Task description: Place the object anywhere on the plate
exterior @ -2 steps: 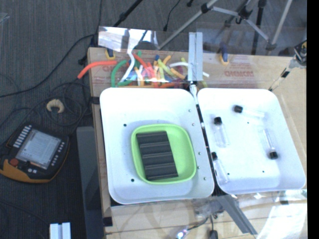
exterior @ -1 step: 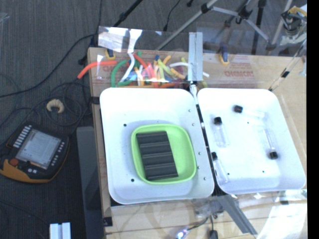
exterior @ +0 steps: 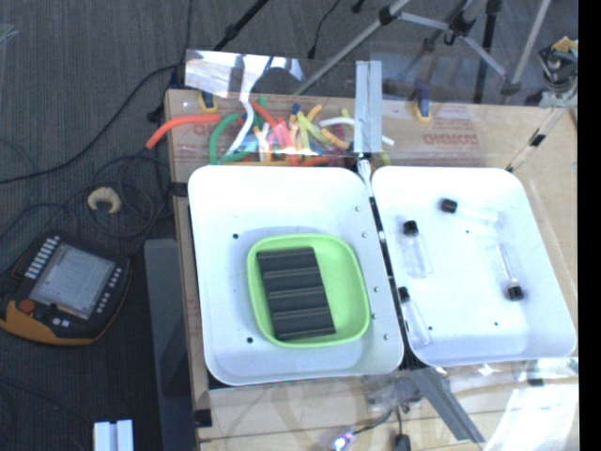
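Block (exterior: 295, 294), dark grey w/ three or four crosswise ribs, rectangular, long axis running up-down in the camera view: it lies flat in the middle of the green plate (exterior: 358, 289), which sits in the left bin (exterior: 214, 252). Looks to me like the placing is already done, since the block is fully inside the plate's rim w/ green showing all round it. Handling, my guess: stiff, prob. rubber or foam, light to moderate wt, matte so not slippery, not fragile. If I had to regrasp I'd close across the short width at mid-length, approx. in one of the grooves btwn ribs, coming straight down; the plate's raised lip leaves little room at the ends, so the long sides are the better bet. Gripper state: can't tell from this view, so I won't guess whether it's open or has hold of anything. Right bin (exterior: 470, 332) has a few clear vials w/ black caps, e.g. one near its left wall (exterior: 413, 247), all well apart from the plate.
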Robot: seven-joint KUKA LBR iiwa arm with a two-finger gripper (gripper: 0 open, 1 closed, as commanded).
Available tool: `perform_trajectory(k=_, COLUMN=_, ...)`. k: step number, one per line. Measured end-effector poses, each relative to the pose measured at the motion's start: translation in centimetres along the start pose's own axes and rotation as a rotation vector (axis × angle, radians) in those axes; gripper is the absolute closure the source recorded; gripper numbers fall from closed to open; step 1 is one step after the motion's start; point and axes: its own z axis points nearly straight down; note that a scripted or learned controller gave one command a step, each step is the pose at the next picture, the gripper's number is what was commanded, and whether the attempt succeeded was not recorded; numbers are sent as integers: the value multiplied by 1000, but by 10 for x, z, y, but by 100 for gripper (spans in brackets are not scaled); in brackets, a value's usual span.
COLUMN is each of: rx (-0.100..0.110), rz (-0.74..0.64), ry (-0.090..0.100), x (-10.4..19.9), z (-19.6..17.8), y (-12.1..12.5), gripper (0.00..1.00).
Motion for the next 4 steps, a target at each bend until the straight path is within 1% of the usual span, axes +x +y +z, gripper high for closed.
perform_trajectory(k=1, rx=-1, rz=1, ry=1, x=-59, z=0, y=-12, gripper=0)
perform_trajectory(k=2, rx=-3, rz=-79, ry=0, x=26, z=0, y=5, gripper=0)
perform_trajectory(k=3, rx=0, rz=0, ry=1, x=-25, z=0, y=-5, gripper=0)
perform_trajectory(k=4, rx=-3, rz=-15, ry=-1, x=34, z=2, y=7, gripper=0)
